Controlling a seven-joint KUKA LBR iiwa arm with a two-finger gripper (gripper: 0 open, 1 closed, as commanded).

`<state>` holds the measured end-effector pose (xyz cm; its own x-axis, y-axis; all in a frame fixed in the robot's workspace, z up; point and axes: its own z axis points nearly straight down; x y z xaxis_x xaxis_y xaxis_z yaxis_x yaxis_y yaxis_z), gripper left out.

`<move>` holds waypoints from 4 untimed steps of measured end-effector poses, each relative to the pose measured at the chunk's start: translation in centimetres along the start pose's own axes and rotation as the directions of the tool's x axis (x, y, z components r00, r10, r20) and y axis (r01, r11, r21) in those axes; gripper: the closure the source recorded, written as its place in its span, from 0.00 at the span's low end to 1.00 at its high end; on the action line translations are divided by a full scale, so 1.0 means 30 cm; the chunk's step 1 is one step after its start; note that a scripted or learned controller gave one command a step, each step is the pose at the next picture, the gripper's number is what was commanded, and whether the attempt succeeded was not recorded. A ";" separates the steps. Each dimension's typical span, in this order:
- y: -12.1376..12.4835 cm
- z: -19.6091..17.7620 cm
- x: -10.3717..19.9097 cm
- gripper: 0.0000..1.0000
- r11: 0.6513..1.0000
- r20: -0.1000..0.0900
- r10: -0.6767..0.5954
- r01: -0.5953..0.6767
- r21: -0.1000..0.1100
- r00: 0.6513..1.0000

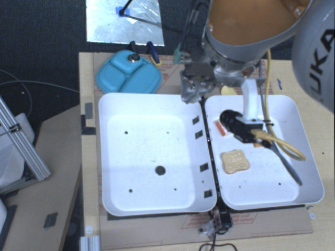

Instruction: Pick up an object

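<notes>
Pincer grip unclear, at right bin corner; tan toast-shaped slice inside.

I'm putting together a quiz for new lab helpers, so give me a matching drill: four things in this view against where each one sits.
Things
1. tan toast-shaped piece
2. small dark round thing
3. blue container
4. shiny silver sheet

Places
A. on the bench, behind the left bin
B. in the right bin
C. on the dark surface beyond the bench
D. in the left bin

Pairs: 1-B, 2-D, 3-A, 4-C
</notes>
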<state>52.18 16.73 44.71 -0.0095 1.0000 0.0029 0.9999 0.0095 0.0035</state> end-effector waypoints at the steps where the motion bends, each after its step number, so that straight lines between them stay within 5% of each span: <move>1: -0.123 -0.280 -0.347 1.00 1.000 0.002 0.018 -0.018 -0.010 1.000; 2: -0.052 -0.186 -0.507 1.00 1.000 0.004 0.013 -0.013 0.002 1.000; 3: 0.051 -0.099 -0.254 1.00 1.000 0.001 -0.001 0.001 0.003 1.000; 4: -0.088 0.081 -0.275 1.00 1.000 0.003 0.008 -0.008 0.007 1.000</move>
<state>49.63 8.46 42.25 -0.0012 1.0000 -0.0001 1.0000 0.0012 -0.0040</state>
